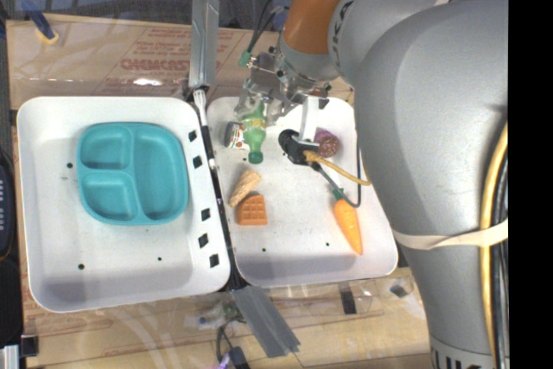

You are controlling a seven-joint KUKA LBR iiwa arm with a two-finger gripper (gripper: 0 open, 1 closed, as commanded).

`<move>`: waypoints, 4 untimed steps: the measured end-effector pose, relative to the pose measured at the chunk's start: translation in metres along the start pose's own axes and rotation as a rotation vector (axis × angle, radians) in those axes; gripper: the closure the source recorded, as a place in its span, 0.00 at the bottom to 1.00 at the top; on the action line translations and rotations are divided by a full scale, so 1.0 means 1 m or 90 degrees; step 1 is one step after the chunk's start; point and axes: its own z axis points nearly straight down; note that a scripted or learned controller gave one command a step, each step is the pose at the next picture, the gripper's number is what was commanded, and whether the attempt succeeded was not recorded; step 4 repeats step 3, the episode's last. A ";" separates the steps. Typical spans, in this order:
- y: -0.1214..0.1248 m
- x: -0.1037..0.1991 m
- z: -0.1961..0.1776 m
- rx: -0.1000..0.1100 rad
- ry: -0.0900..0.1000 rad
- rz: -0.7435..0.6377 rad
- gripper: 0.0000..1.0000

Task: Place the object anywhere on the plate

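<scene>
A teal divided plate (134, 171) lies in the left bin (52, 272). My gripper (259, 110) hangs over the far left part of the right bin (294, 268). Right under it is a small green bottle-shaped toy (255, 140), its dark end pointing toward the near side. The gripper's body hides the toy's upper end, so whether it is held cannot be made out. A small brown and white item (234, 134) sits just left of the green toy.
The right bin also holds a tan bread piece (244, 185), an orange waffle (252, 210), a carrot (347, 225) at the near right and a purple item (327, 142). A raised divider (210, 186) separates the bins.
</scene>
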 end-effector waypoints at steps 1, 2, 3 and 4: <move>-0.016 0.056 0.001 0.001 0.001 -0.032 1.00; -0.048 0.139 0.001 0.001 0.000 -0.108 1.00; -0.047 0.136 0.001 0.001 -0.001 -0.105 0.00; -0.047 0.136 0.001 0.001 -0.001 -0.105 0.00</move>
